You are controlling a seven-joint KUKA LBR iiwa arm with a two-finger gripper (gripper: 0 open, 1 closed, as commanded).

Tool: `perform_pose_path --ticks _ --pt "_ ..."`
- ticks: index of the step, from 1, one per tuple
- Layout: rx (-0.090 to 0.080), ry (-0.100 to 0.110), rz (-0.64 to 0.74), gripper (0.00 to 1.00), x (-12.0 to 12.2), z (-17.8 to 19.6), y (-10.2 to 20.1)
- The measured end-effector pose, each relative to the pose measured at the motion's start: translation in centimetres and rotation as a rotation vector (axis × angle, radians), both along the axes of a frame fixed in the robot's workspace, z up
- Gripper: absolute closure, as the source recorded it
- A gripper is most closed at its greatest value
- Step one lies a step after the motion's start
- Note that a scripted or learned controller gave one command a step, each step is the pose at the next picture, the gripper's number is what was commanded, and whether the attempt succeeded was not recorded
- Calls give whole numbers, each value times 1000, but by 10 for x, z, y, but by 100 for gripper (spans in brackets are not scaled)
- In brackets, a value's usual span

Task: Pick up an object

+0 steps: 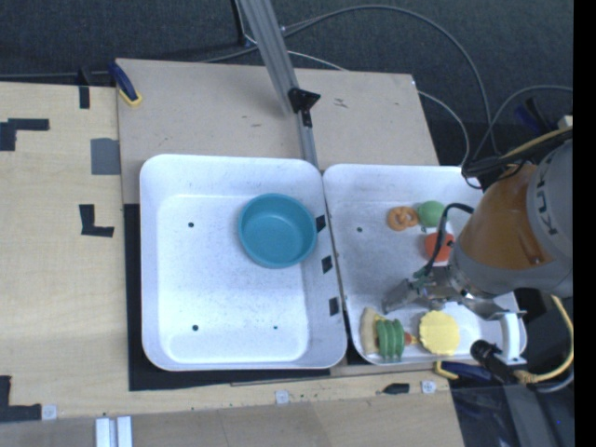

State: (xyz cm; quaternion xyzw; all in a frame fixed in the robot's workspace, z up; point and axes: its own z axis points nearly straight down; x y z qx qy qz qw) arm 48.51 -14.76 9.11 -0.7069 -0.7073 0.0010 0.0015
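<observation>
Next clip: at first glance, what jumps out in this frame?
The blue bowl stands out first, sitting alone in the left bin near its upper right corner. Next comes the grey arm with its orange band, reaching over the right bin, its gripper low above small toys: a yellow disc, a green ridged piece and an orange ring.

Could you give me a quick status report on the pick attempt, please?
Gripper low in the right bin, nothing seen between its fingers. Yellow round toy and green ridged toy just below it. Blue bowl alone in left bin.
</observation>
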Motion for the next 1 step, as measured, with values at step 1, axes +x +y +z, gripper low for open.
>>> perform_pose_path --ticks 1 --pt "-1 -3 0 100 1 12 0"
